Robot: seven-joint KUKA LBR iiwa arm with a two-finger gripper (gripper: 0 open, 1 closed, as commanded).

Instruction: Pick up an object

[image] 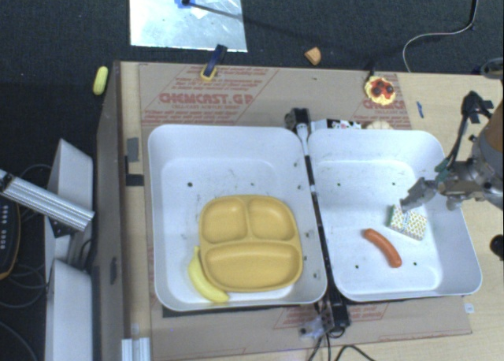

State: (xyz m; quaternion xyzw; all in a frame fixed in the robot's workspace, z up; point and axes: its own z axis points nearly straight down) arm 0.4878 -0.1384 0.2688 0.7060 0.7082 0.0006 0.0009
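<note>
Nearest the viewer, at about five o'clock in the right bin (453, 277), lies a sausage (383, 247), slim and rounded — it looks apt to roll or squirt out sideways if pinched off-centre. Just beyond it, toward two o'clock, sits a small patterned block (409, 223), and the claw (416, 196) hangs directly over that block's far edge, reaching in from three o'clock. How far the claw is parted cannot be told, and nothing can be seen gripped in it.

The main risk is probably a miss: the claw looks set over the block's edge, not its middle, so a descent could tip it or nudge it toward the sausage instead of catching it. The bin's right wall is near — the arm could graze it.

In the left bin (169, 194), a yellow divided tray (250, 243) overlaps a banana (203, 280) at seven o'clock. Farther off on the desk (268, 91) rests a small toy pizza (379, 90).
</note>
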